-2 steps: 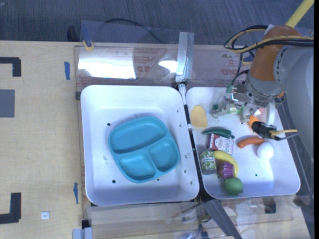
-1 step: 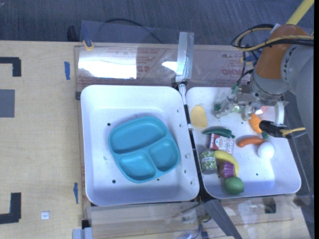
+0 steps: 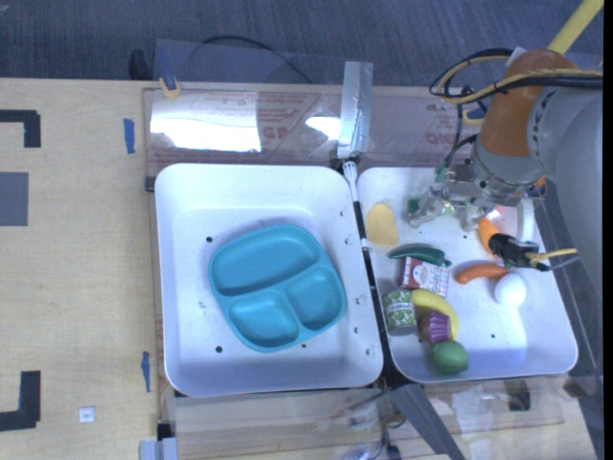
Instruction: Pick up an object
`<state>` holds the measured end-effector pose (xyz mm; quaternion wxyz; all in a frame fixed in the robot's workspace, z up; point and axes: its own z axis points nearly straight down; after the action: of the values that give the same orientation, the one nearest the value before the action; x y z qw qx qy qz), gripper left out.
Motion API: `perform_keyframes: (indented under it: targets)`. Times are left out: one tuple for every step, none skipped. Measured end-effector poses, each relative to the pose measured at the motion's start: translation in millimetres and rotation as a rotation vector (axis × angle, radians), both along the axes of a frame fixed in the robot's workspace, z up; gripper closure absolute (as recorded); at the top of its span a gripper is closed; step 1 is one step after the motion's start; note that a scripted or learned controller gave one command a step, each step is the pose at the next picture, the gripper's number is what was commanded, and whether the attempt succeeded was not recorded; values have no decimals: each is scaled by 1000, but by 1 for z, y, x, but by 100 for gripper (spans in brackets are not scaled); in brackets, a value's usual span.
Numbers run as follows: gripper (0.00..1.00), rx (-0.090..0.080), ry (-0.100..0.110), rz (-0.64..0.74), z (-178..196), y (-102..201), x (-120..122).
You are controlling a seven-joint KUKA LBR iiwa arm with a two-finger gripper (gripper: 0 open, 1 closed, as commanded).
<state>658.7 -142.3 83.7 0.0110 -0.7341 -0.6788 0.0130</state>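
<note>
The carrot (image 3: 479, 272) lies in the right bin (image 3: 551, 348), long axis roughly left-right (tip toward the left), just beside the egg (image 3: 510, 290). The pincer (image 3: 442, 202) hovers above-left; its spread I cannot tell.

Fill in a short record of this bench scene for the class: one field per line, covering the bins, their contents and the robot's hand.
left bin: holds a blue divided tray
right bin: holds a pile of toy food
items near front: green round fruit, banana, green can
items mid-bin: red carton, dark green vegetable, white egg, orange carrot-like piece
item near divider: pale yellow piece
hand: over the far part of the right bin
arm: enters from the right, orange band above the wrist
</note>
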Motion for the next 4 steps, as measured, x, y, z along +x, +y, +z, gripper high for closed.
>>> perform_keyframes:
  targets:
    - [0,-3,-44,101,99,-76,6]
    - [0,7,-55,73,33,-73,-5]
    - [0,10,-40,77,5,-61,-58]
    - [100,3,-44,76,15,-64,-58]
